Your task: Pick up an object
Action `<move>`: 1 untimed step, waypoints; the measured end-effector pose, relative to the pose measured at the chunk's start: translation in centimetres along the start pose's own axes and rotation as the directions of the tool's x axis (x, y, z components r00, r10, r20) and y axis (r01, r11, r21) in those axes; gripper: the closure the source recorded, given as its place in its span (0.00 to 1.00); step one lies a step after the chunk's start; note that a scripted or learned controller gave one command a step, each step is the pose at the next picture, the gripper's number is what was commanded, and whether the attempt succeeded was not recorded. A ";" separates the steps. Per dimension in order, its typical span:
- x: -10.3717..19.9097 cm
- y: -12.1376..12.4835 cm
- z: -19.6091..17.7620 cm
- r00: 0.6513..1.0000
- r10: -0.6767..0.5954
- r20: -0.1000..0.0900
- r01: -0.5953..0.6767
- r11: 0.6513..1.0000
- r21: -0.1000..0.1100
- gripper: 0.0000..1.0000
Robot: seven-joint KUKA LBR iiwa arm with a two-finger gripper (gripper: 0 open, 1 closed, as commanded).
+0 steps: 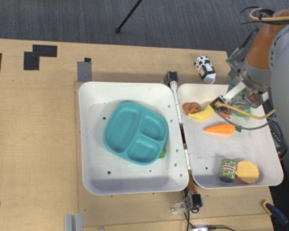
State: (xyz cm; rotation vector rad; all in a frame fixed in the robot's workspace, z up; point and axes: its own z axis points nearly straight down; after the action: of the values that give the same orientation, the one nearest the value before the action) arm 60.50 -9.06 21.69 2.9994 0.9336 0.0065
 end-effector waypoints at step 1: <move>-0.1 0.0 0.1 1.000 0.000 0.003 0.000 1.000 0.001 0.00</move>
State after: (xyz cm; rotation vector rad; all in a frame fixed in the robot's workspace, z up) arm 60.41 -9.17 21.57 2.9997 0.9330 0.0016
